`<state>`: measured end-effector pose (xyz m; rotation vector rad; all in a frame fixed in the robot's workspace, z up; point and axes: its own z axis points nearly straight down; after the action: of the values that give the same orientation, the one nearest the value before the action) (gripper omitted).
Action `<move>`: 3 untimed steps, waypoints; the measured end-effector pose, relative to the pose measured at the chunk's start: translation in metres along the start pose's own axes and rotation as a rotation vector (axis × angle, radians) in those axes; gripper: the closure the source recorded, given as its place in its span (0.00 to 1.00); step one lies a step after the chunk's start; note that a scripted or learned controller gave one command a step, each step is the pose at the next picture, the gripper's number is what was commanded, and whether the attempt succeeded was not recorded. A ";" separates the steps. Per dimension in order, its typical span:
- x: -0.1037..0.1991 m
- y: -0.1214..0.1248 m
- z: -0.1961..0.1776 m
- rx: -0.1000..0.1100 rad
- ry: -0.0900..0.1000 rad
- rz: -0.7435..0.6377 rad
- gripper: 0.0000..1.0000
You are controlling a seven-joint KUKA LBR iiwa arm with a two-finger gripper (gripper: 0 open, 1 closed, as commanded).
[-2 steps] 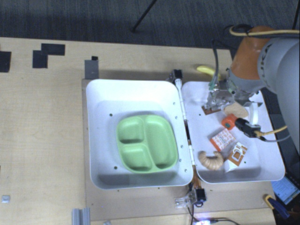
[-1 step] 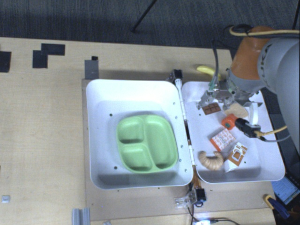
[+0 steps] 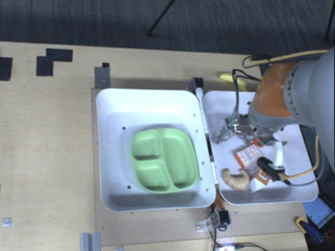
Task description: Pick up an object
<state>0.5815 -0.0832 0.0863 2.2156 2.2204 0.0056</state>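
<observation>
Claw [image 3: 226, 132], grip perhaps unreadable, hangs over right white bin [image 3: 298, 192] on wooden bench [image 3: 47, 156]

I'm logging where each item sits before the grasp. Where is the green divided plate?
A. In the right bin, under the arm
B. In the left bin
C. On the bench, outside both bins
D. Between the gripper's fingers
B: the green divided plate lies flat on the floor of the left bin, while the arm works over the right bin.

The counter [image 3: 47, 156] carries two white bins: the left bin [image 3: 112, 140] at centre, the right bin [image 3: 301, 190] touching it at 3 o'clock.
</observation>
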 end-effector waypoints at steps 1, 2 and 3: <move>0.000 0.002 -0.012 -0.006 0.000 -0.001 1.00; 0.001 0.002 -0.012 -0.005 0.000 -0.001 0.00; 0.001 0.003 -0.023 -0.009 0.001 -0.003 1.00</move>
<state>0.5847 -0.0819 0.1090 2.2085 2.2194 0.0158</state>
